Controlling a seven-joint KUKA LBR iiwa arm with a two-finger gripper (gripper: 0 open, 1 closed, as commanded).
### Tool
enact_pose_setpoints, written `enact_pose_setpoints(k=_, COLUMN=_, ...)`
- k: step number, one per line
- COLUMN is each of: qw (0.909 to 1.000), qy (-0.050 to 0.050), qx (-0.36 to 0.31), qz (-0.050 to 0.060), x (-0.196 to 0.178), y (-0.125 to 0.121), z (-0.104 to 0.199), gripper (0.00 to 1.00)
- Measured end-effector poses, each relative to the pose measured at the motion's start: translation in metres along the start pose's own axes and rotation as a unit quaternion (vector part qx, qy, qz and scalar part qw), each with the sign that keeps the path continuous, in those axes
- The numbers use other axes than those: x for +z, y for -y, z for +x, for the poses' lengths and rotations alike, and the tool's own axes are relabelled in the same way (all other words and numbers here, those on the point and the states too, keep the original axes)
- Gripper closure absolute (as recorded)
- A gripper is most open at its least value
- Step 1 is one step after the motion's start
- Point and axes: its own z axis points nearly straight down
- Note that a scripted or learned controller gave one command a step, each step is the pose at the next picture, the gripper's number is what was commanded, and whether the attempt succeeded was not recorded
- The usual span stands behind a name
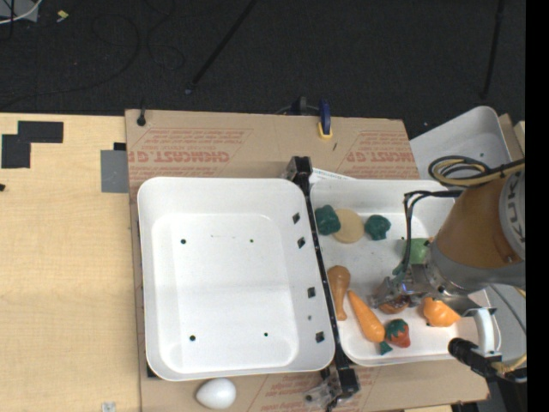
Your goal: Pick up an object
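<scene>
Here we see a white egg point(215, 393) on the desk point(60, 273), then the left bin point(159, 230), then a carrot point(365, 318) in the right bin point(360, 197), with the end effector point(401, 288) low beside it; its grip we cannot tell.

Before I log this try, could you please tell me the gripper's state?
Gripper: low in the right bin among the toys; its state cannot be told.

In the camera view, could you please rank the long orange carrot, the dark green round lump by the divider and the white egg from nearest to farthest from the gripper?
From the gripper:
1. Long orange carrot, right bin, just to its left.
2. Dark green round lump, right bin's upper left, by the divider.
3. White egg, outside the bins, below the left one.
</scene>
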Motion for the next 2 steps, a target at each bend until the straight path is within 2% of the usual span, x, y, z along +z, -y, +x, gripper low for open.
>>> enact_pose_setpoints(k=1, qw=0.9999, qy=-0.001, qx=-0.010, qz=-0.005, x=-0.095, y=-0.024, z=0.121, gripper=1.00)
enact_pose_setpoints(k=2, qw=1.0000, qy=0.000, qx=-0.007, qz=-0.003, x=-0.139, y=-0.063, z=0.185, gripper=1.00)
